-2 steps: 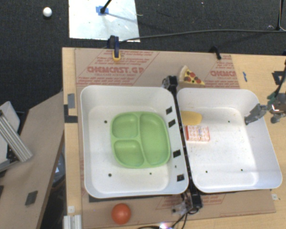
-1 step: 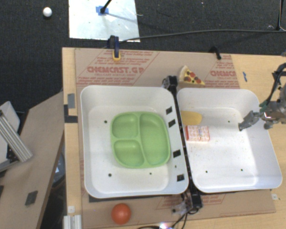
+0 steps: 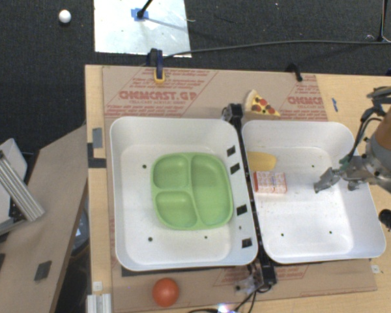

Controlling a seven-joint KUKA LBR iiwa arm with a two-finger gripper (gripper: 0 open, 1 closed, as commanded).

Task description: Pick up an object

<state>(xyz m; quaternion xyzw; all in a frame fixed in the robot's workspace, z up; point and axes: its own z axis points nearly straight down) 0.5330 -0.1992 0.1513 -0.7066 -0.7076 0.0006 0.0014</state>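
- The bench [image 3: 202, 87] carried 2 white bins side by side: left bin [image 3: 133, 240], right bin [image 3: 326, 240].
- The arm [image 3: 388, 145] came in from the right edge, its wrist hanging over the right bin's right side, tilted so the tool pointed left and down toward the floor of the bin.
- A green tray [image 3: 191, 190] with 3 compartments lay in the left bin; not an easy target for 2 fingers.
- Judged best pick: the box [image 3: 270, 183], red and white, lying flat in the right bin near the divider.
- A yellow piece [image 3: 262, 161] sat just behind the box, touching or nearly so; can't tell which.
- The gripper [image 3: 331, 180] sat well apart from the box, to its right, nothing between the fingers; whether they were spread or closed couldn't be told.
- To do it well: travel left, centre over the box, close across its short side, stay clear of the yellow piece.
- A pizza slice [image 3: 261, 104] and an orange ball [image 3: 165, 291] lay outside the bins.
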